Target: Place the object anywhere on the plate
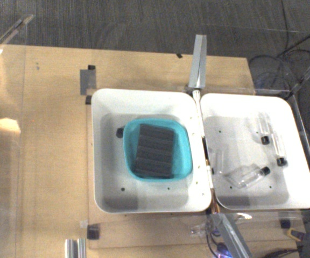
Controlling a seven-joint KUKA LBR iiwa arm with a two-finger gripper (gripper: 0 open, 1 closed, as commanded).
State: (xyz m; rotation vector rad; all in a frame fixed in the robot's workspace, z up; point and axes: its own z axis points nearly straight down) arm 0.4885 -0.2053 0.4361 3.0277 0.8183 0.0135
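Overhead view of the table [36, 171] with two white bins side by side. Left bin [98, 155]: a teal plate [183, 150] lay near its middle, and the dark ribbed block [154, 150] rested flat on the plate, inside its rim. A small dark piece [120, 133] sat just beside the plate's left edge. Right bin [301, 193]: clear tubes with black caps [262, 129], perhaps three, lay scattered, their outlines faint against the white. A grey metal post [199, 63] stood behind the seam between the bins. How my hand stood, spread or pressed together, I could not tell.
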